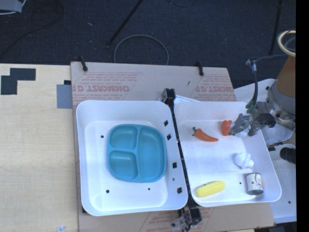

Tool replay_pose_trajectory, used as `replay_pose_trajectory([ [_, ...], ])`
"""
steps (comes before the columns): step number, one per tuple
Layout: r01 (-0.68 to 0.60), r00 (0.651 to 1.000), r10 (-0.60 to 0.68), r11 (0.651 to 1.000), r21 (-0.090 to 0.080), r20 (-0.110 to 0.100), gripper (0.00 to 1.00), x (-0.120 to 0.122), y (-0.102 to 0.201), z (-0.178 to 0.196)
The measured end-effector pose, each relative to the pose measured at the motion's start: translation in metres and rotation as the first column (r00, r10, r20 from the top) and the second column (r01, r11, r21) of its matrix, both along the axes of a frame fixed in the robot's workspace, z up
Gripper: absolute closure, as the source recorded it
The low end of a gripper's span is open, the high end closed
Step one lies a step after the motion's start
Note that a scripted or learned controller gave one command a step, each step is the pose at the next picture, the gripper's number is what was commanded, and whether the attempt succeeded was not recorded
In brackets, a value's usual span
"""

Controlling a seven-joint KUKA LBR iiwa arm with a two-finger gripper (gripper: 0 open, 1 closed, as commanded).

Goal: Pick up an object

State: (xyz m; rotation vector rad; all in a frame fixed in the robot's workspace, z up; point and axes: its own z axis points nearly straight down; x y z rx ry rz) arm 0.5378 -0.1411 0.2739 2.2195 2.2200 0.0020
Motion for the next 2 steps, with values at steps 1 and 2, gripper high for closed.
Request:
replay_pose_trajectory([
  [1,-0.003,1.0,0.003,1.0,0.003,-0.008,1.0,-0.011,0.048,-0.019],
  [2,-0.004,1.0,0.004,1.0,0.003,-0.008,1.0,-0.011,0.101,-0.034],
])
